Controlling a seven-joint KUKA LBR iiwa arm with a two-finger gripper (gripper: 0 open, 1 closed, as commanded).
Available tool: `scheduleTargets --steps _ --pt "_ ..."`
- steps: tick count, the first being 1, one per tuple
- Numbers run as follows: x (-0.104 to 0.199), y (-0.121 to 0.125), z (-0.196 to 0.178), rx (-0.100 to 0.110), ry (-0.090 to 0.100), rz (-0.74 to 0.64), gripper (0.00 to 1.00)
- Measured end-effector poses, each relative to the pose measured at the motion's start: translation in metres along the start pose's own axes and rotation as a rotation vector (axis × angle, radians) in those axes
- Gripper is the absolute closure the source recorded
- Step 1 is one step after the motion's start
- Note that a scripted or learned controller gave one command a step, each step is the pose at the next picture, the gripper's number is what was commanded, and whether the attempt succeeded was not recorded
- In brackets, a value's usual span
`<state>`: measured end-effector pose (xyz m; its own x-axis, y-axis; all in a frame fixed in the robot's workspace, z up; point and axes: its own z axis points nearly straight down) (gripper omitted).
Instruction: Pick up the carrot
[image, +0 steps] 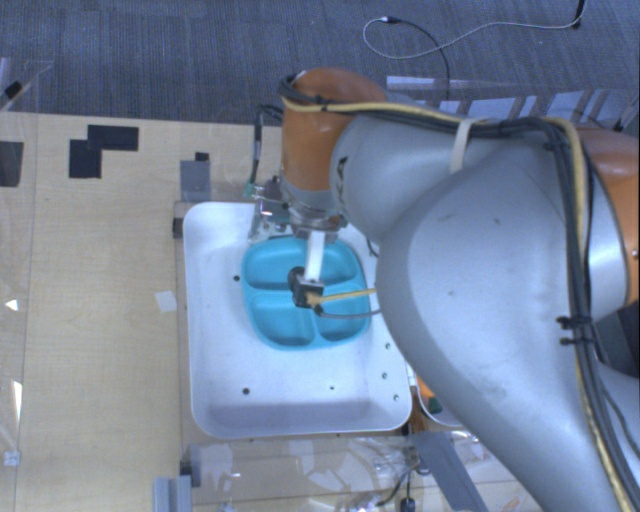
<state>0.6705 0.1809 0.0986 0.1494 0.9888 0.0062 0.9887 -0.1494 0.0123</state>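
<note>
The gripper (280, 218) hangs low over the upper edge of a blue divided plate (275, 305), just left of the frame's centre. Whether it is spread or closed I cannot tell from here, and nothing shows in its grasp. The plate sits in a white bin (215, 340), and the compartments I can see look bare. A small orange sliver, possibly the carrot (421, 386), peeks out under the arm (480, 270) at lower centre, just past the bin's right corner and well apart from the gripper. By my reckoning the pick is not yet made.
</note>
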Motion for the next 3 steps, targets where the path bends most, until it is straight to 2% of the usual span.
scheduleTargets --steps 1,2,3 --pt "-0.046 -0.051 -0.053 0.008 0.024 0.131 0.00" --pt "-0.034 0.003 -0.125 0.011 0.004 0.098 0.00" --pt "-0.014 0.000 -0.012 0.021 -0.012 0.453 0.00"
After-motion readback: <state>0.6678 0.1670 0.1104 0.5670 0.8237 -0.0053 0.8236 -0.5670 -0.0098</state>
